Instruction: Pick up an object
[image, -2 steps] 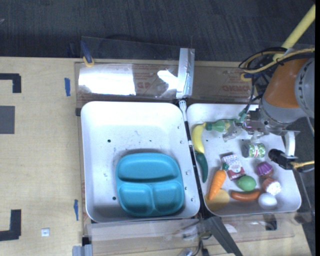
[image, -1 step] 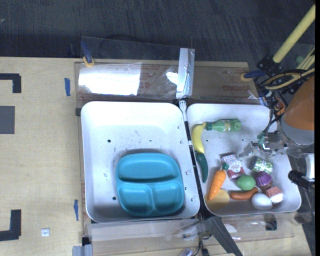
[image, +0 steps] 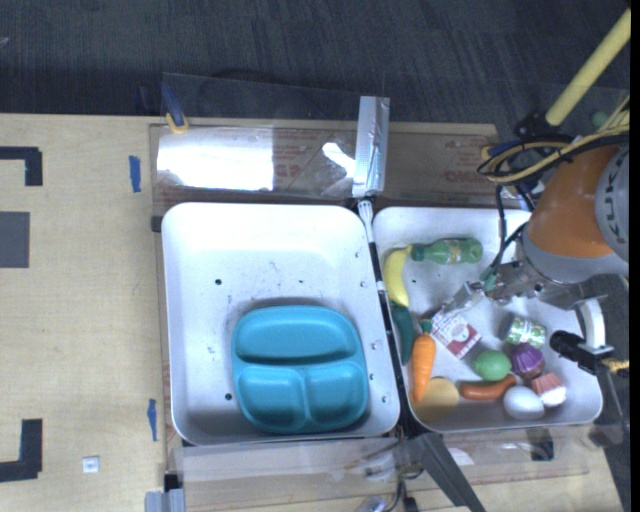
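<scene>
Cannot tell whether gripper (image: 478, 292) is spread or closed; found low in the right bin (image: 590, 412), just above the red-and-white packet (image: 455, 334), with no object seen in its grasp. Judged liable to a missed or double catch, given that packet lying flat and close to the carrot (image: 423, 362), with green can (image: 524, 331), banana (image: 397, 276) and green bottle (image: 447, 251) crowded near. Judged likewise liable to slip off the rounded items or nudge the heap aside; teal tray (image: 298, 367) in the left bin (image: 190, 300) well apart.
</scene>
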